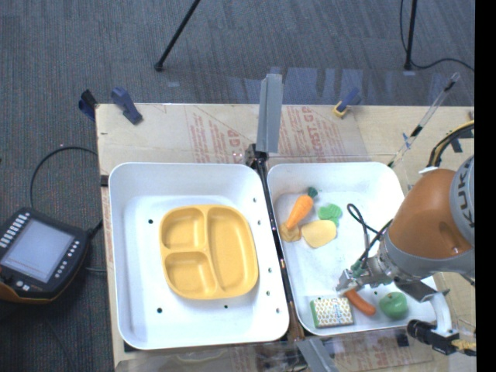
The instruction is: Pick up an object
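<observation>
i'm seeing the hand [350, 282] hovering in the right bin [372, 178] just above a small orange carrot [361, 303], beside a green ball [394, 304].

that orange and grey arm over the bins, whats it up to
The arm reaches into the right bin from the right, its gripper low over a small orange piece near the front edge, beside a green ball and a patterned block. It holds nothing that can be seen. A toy carrot, a pale yellow piece and a green piece lie further back. The left bin holds a yellow divided plate.
</observation>
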Available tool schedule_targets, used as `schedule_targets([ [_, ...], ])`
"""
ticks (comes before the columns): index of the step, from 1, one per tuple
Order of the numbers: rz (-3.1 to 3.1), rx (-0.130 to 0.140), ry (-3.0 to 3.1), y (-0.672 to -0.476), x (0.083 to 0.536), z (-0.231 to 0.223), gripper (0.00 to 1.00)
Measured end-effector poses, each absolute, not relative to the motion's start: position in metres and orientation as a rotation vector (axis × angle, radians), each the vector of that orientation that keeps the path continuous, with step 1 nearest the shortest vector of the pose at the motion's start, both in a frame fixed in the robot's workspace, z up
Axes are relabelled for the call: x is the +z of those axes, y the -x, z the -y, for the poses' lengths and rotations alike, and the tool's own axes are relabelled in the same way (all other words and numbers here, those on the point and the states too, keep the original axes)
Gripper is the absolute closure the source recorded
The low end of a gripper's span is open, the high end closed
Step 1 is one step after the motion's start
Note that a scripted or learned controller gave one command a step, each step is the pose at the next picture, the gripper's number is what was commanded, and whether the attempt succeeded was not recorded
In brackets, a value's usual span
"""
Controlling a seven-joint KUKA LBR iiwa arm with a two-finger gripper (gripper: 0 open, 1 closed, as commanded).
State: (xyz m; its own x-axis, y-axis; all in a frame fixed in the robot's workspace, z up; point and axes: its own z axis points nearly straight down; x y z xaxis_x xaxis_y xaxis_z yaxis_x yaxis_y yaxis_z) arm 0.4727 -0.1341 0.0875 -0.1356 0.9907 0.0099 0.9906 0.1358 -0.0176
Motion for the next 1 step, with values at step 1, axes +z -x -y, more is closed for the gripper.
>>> schedule_targets([
  [1,2.159,0.001,2.281,-0.5312,0.2025,0.1305,1.0],
])
